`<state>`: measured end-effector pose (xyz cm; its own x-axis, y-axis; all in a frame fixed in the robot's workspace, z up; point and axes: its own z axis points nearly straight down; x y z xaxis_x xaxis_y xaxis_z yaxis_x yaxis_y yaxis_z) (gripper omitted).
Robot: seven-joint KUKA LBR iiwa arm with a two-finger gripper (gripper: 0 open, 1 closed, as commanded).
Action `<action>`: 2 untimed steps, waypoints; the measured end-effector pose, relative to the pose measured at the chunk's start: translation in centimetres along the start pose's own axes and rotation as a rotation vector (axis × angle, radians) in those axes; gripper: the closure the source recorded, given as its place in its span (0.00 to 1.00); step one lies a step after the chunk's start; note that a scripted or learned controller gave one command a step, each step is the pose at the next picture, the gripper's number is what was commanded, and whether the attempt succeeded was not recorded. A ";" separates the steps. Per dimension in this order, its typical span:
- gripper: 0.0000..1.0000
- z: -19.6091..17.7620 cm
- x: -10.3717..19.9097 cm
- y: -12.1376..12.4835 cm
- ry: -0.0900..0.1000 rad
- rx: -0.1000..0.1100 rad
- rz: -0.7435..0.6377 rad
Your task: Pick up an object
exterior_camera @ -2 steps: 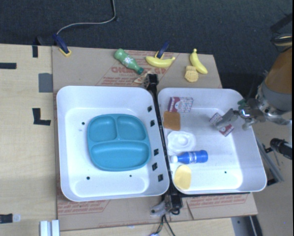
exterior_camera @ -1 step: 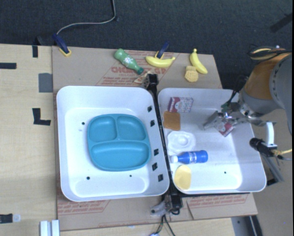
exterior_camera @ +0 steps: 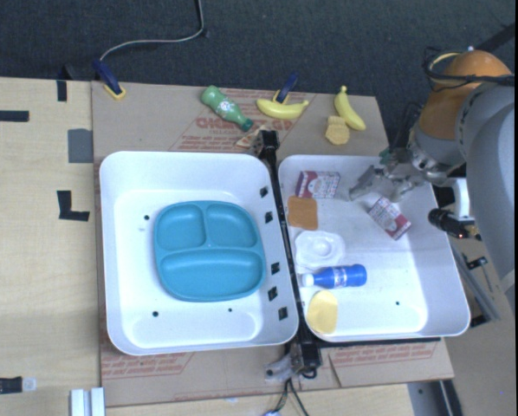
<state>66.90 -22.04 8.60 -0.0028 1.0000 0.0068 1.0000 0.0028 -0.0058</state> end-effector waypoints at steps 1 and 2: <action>0.00 -0.1 1.3 -4.3 -0.011 -0.010 0.002; 0.00 0.0 0.0 0.0 -0.001 0.001 0.000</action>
<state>66.86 -22.08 8.59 -0.0025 1.0000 0.0059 1.0000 0.0026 -0.0071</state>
